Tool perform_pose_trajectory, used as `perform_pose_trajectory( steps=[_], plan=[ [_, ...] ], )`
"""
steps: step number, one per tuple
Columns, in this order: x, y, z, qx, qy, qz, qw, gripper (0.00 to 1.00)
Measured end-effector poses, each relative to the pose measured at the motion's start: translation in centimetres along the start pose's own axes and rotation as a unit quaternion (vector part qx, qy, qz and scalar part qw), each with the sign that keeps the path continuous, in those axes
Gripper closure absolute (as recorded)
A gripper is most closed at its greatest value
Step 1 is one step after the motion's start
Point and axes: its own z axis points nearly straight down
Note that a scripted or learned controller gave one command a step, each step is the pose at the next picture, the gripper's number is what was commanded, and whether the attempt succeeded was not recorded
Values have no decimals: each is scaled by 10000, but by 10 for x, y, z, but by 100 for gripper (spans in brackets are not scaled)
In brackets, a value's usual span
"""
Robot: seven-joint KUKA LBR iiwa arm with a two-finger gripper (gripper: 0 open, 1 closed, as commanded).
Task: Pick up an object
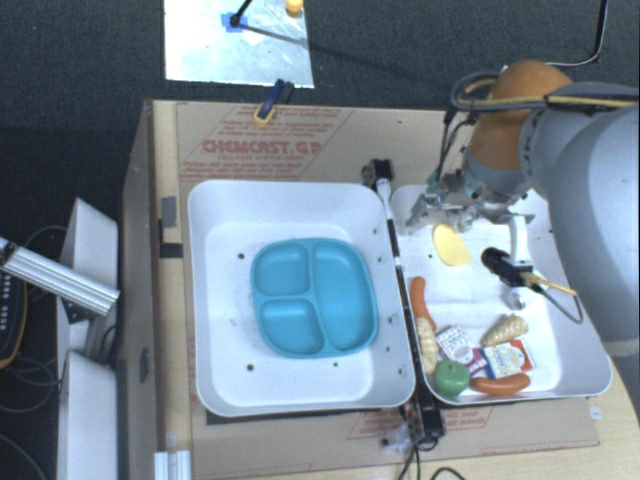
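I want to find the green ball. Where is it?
The green ball sits in the right bin, at its near left corner, beside the red sausage and just below the small packet.

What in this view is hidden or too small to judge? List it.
- Gripper: whether it holds anything; the wrist covers it.
- Yellow piece: its top end, under the gripper.
- Small packets: print too small to read.
- Right bin: far right side, covered by the arm.
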Motion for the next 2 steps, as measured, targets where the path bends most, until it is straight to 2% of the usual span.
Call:
perform_pose_trajectory(
  steps=[1, 2],
  plan=[
    [-17, -15, 0, 8, -4, 18, 10000, 0],
    [-16, -14, -11, -6, -4, 11, 10000, 100]
  ],
)
